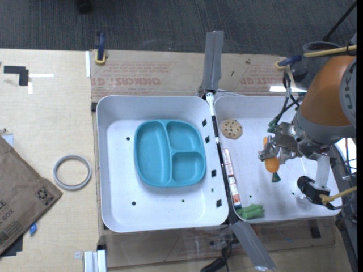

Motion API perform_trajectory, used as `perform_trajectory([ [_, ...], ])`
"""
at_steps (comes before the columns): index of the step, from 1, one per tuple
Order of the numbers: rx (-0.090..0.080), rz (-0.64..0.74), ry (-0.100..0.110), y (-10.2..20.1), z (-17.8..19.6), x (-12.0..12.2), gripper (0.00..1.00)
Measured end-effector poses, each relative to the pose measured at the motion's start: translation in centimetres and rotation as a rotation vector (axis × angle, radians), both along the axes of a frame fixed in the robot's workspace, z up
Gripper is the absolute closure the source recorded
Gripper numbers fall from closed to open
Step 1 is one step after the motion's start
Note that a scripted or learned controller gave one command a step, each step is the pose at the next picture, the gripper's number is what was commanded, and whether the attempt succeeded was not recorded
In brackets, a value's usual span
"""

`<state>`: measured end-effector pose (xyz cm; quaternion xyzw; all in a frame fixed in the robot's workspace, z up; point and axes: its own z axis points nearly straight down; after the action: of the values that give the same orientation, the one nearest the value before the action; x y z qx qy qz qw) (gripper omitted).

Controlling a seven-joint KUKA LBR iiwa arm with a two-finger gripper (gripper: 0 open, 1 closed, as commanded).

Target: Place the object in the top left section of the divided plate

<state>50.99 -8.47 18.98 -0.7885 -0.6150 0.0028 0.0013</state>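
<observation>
A wooden bench carries two white bins side by side, the left bin [113, 169] and the right bin [249, 174]. The blue divided plate [170, 152] lies flat in the left bin, ready to receive something. Over the right bin the gripper [273, 158] is clenched on a small carrot [273, 166], orange with a green tip hanging down, so it seems lifted for transport. A cookie [231, 129] and a green vegetable [251, 211] rest nearby.

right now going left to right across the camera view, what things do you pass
grey tape ring → turquoise divided plastic plate → round brown cookie → green pea pod toy → small orange carrot toy at the gripper
</observation>
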Motion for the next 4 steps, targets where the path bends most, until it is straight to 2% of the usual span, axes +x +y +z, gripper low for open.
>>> perform_trajectory([
  [1,0.000,0.097,-0.002,5.6,0.0,3.7,1.00],
  [2,-0.001,0.009,-0.002,12.4,0.0,7.2,1.00],
  [3,-0.001,0.008,-0.002,12.4,0.1,7.2,0.00],
  [4,0.000,-0.023,-0.001,4.9,0.1,0.9,0.00],
])
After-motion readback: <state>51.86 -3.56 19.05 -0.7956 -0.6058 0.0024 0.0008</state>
